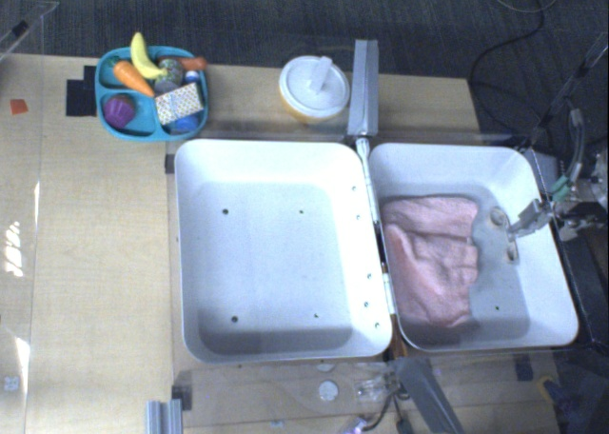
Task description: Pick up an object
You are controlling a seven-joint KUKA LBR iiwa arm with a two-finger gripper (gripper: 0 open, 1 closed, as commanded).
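In the right half of the frame sits the right-hand bin [533, 175], and the pink cloth [430, 256] lies crumpled on its floor, against the bin's left wall. It is the one thing there to pick, and it has not been lifted, so by my reading the whole grasp is still to come. The left-hand bin [190, 232] fills the centre. At the right edge, over the right bin's rim, the gripper [519, 225] points in toward the cloth, apart from it, touching nothing. Its opening is too small and blurred to judge.
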